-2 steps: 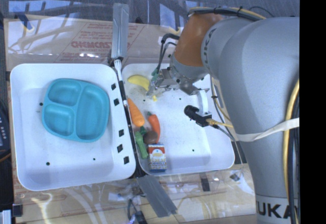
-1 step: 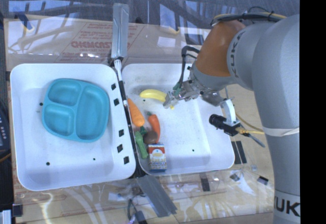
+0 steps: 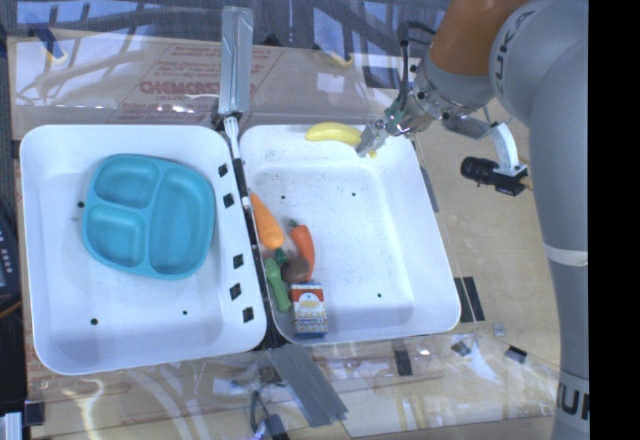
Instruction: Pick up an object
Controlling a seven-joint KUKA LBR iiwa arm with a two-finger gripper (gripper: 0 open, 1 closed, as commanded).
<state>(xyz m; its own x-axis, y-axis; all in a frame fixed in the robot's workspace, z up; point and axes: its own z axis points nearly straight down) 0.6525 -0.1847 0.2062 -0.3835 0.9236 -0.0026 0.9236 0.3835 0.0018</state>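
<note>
A yellow banana (image 3: 333,133) lies against the far wall of the right bin (image 3: 400,258). My gripper (image 3: 371,140) hangs at the banana's right end, close to or touching its tip, near the bin's far right corner. Along the right bin's left wall lie an orange carrot (image 3: 266,221), a second orange piece (image 3: 303,248), a green piece (image 3: 275,283), a small dark brown item (image 3: 295,271) and a little orange and white carton (image 3: 309,308). The banana rests on the bin and is not lifted.
A blue divided plate (image 3: 150,215) sits in the left bin (image 3: 50,308). A metal divider strip (image 3: 235,63) runs between the bins at the back. The grey arm (image 3: 545,128) comes down along the right side, with a black fitting (image 3: 492,173) beside the right bin.
</note>
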